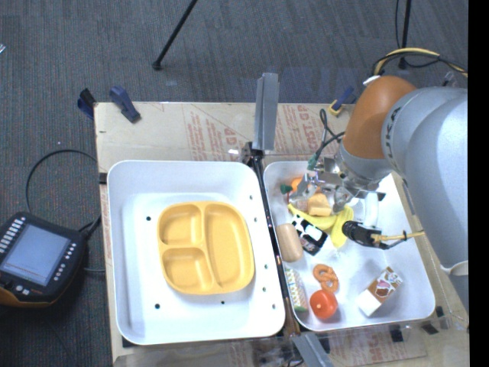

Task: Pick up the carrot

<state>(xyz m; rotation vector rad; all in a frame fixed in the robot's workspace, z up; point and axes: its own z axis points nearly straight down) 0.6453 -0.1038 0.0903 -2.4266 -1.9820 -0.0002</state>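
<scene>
We log the tool (325, 193) low over the clutter at the right bin's (416, 277) far edge, presumably seeking the carrot, its grip state indiscernible.

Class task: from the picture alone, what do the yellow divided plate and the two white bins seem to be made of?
Yellow plate: probably moulded plastic, matte, with rounded compartment ridges in one uniform colour. White bins: likely smooth, thin plastic or similar, with soft rounded rims and a slight sheen.

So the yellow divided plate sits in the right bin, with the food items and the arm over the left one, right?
No, the bins are swapped. The camera view shows the yellow divided plate in the left bin, and the food items and the arm at the right bin.
</scene>
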